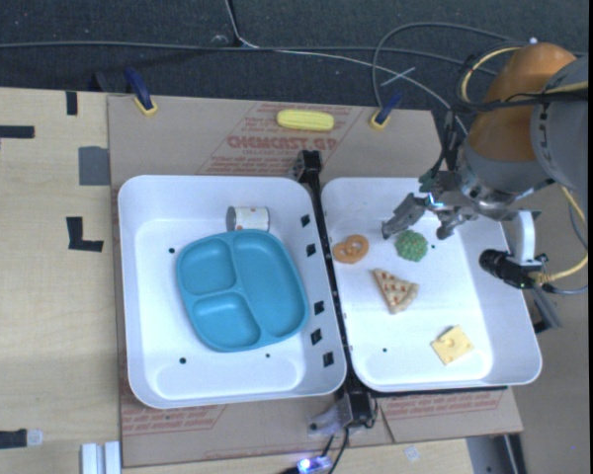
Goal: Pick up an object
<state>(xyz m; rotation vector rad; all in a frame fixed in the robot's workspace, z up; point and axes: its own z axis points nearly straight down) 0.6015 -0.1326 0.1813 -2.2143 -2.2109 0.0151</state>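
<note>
The gripper hangs over the right bin, its two dark fingers spread apart and released, with nothing between them. The broccoli floret sits on the bin floor just below the gap, near the fingertips; whether a tip touches it cannot be told from this slant. At about eight o'clock from the broccoli lies a small orange pretzel-like ring, its exact kind hard to make out. At six o'clock lies a pizza slice, and at about five o'clock, well apart, a yellow cheese wedge. The arm enters from three o'clock, its far part cut off by the picture's edge. In the left bin a blue divided plate lies tilted, and at its twelve o'clock a small can lies on its side, its label blurred. A yellow corn-like piece rests on the cardboard beyond the bins.
</note>
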